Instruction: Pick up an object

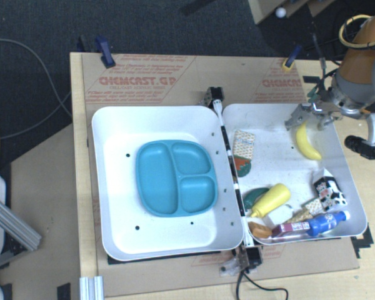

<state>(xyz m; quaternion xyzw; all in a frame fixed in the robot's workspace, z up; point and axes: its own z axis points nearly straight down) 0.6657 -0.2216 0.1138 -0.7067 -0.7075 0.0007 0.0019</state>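
Both white bins [112,167] look like smooth, slightly glossy plastic. The blue divided plate [175,177] in the left bin is matt plastic. The banana [307,144] and the yellow bottle [272,200] have a smooth skin. The bench board [144,80] looks like brown printed paper or cardboard. The gripper [315,112] looks metallic grey.

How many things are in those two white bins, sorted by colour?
Blue: 2, divided plate, marker
Yellow: 2, banana, squeeze bottle
Black-and-white: 1, toy
Patterned: 1, packet
Total: 6 clearly seen; a few smaller bits are unclear.
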